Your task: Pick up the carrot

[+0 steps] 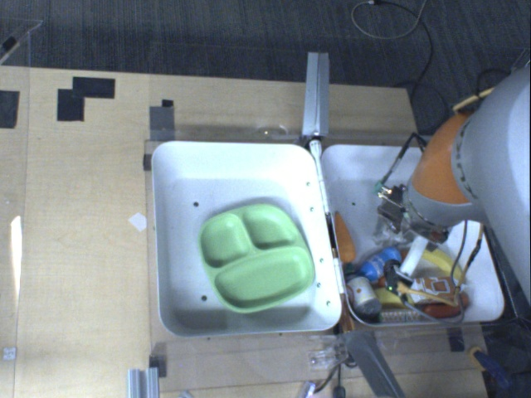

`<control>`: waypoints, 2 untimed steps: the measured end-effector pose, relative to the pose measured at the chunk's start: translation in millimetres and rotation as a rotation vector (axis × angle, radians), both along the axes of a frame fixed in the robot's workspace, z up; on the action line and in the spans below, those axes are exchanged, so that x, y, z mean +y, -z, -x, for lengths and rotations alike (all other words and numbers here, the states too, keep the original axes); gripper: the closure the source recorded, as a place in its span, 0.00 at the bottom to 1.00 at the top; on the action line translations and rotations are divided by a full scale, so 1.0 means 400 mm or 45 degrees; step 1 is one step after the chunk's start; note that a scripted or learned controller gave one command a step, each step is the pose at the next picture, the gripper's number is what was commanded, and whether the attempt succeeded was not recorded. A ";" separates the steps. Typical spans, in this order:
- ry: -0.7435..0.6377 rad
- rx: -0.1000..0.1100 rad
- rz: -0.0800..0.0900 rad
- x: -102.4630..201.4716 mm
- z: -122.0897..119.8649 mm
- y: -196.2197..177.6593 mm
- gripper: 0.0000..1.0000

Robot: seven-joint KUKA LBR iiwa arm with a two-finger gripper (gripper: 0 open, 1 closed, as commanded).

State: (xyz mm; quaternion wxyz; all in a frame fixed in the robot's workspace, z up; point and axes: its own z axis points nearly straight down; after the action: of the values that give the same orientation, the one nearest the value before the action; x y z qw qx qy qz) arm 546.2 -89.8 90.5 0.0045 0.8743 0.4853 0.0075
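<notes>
Gripper is hovering over the right bin; its grasp state cannot be told. Carrot is lying at its nine o'clock.

The two shallow white bins look like smooth, faintly glossy plastic, and the green divided tray in the left one is matt plastic. They rest on a pale, smooth wooden bench, with a brushed metal bar standing at the far side between them.
</notes>
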 end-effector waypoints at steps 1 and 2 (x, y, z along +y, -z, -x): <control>0.338 -0.005 -0.003 0.010 0.030 -0.001 1.00; 0.389 -0.002 -0.006 -0.040 0.081 -0.001 1.00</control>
State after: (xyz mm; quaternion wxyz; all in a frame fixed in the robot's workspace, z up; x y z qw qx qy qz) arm 514.0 -106.0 90.8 0.0038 0.9379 0.3467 0.0086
